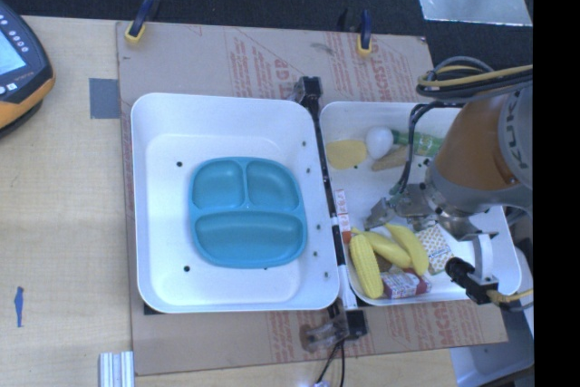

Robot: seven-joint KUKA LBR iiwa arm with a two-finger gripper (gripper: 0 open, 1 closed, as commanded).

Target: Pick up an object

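Note:
My gripper [388, 208] hangs low over the middle of the right bin [381, 107], at the end of the grey arm [471, 149] with its orange band. Just below it lie two yellow bananas [401, 247] and a corn cob [364, 266]. A red-and-white packet [404, 285] sits at the bin's front, and a patterned piece [437, 245] lies right of the bananas. Further back are a white egg [379, 140], a pale yellow piece [345, 153], a tan piece [391, 159] and a green item [426, 141]. Nothing shows as held.
The left bin [163, 195] holds a blue divided plate [247, 213]. A black rail [324, 186] runs between the two bins. Clamps [363, 33] pin the cardboard at the back. A yellow-and-grey device [18, 59] lies at the far left of the bench.

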